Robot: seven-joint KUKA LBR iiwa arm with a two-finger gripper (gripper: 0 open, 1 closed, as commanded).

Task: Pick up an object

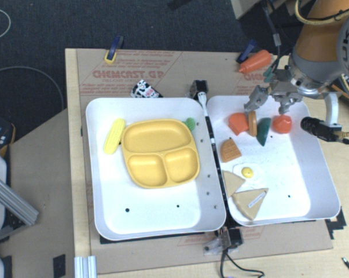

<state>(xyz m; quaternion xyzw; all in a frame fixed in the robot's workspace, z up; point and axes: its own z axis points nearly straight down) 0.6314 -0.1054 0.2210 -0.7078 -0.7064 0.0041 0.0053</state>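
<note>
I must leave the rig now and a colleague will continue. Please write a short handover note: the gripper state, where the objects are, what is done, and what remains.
Gripper: open, above the far part of the right bin, nothing between its fingers.
Right bin: orange-red piece, dark green piece and red piece lie close below the gripper; brown piece, fried egg and sandwich wedge lie nearer the camera.
Left bin: yellow divided tray, with corn cob beside it.
Done: nothing lifted yet.
Left: close on one object and lift it.
</note>
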